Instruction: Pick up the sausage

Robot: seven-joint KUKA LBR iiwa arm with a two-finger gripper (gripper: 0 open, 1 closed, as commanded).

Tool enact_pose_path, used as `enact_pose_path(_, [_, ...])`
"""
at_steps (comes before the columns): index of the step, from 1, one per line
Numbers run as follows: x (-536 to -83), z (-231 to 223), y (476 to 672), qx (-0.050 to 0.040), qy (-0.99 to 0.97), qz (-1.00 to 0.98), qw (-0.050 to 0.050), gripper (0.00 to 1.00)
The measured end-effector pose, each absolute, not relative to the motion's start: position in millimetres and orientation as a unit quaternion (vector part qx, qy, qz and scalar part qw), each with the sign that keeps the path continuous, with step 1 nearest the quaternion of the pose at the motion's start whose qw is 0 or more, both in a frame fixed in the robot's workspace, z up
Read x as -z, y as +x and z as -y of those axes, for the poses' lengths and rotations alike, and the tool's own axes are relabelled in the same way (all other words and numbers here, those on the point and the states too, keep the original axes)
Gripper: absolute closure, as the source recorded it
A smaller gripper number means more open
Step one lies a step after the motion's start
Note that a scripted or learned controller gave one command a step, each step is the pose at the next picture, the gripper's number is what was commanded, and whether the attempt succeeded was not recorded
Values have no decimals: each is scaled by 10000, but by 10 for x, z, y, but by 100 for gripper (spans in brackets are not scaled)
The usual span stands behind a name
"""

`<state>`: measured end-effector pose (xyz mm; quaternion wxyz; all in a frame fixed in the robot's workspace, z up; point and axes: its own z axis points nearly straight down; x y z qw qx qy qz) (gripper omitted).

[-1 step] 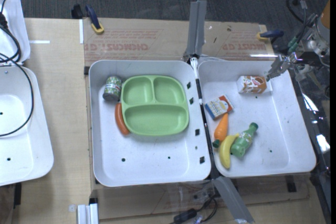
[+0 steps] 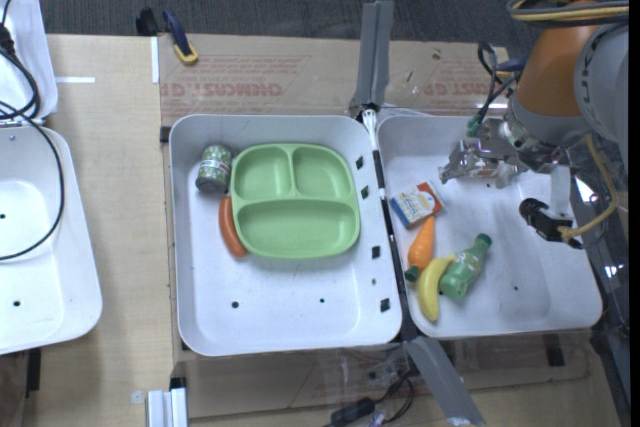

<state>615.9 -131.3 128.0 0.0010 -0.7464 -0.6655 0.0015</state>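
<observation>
The sausage (image 2: 231,227) lies in the left bin (image 2: 290,320), at roughly 9 o'clock of the green divided plate (image 2: 296,201), its long axis running along the plate's left rim and apparently touching it. A small jar (image 2: 213,168) sits just beside its upper end, at about 10 o'clock of the plate. This placement leaves little side clearance — the plate edge flanks one side, the jar crowds the top.

The gripper (image 2: 478,164) hangs over the right bin (image 2: 520,310), near that bin's 12 o'clock edge, well apart from the sausage. Whether its fingers are spread or closed cannot be told; nothing is visibly between them.

Below the gripper, at the right bin's 7 to 8 o'clock area, a small carton (image 2: 415,205), a carrot (image 2: 422,242), a banana (image 2: 430,287) and a green bottle (image 2: 464,269) are clustered — none belong to the task.

Judgement: the pick has not begun. The arm must cross the divider between bins and approach along the sausage's free left side.
</observation>
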Motion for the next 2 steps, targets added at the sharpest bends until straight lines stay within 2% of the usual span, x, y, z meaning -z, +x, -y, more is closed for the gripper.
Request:
enact_pose_path(1, [-974, 969, 6095, 16, -6404, 7681, -49, 0])
enact_pose_path(2, [-958, 1017, 6399, -81, -6059, 7954, 151, 0])
